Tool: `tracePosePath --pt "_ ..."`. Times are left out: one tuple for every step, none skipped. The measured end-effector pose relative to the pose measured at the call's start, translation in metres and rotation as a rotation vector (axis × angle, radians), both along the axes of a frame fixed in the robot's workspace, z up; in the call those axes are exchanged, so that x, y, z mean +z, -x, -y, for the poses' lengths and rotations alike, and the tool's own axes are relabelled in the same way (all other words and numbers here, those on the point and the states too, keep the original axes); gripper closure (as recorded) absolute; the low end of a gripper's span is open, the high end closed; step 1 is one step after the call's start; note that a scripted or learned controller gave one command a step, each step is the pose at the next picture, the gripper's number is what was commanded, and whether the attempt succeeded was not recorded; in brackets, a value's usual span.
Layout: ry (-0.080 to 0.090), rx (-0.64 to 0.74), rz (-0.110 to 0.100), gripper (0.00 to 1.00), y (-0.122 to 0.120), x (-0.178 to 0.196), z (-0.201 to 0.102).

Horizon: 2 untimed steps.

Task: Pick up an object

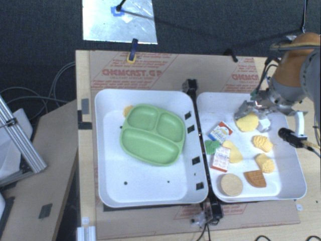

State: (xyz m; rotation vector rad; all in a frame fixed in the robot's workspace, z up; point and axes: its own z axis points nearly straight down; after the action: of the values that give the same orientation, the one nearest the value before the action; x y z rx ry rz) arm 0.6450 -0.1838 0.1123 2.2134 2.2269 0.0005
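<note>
Here, two white bins [150,197], one green tray [152,133], fingers [253,109] state unclear.

- the grey arm with the orange band [293,67] runs off the right edge.
- a small yellow-orange piece [128,110] lies mostly hidden under the green divided plastic plate [153,133] — its kind can't be told.
- the small printed packets [220,145] — print too small to read.

Grey arm [301,79], orange band, metallic gripper [255,108]

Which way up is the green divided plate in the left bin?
Right side up: the green divided plate lies flat in the left bin, its three compartments facing up, holding nothing.
</note>
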Motion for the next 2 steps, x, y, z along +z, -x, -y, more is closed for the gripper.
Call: tracePosePath --pt "0.007 -0.002 0.017 0.00 -0.005 -0.006 0.003" --pt "0.010 0.001 0.026 1.00 -0.008 0.007 0.003"
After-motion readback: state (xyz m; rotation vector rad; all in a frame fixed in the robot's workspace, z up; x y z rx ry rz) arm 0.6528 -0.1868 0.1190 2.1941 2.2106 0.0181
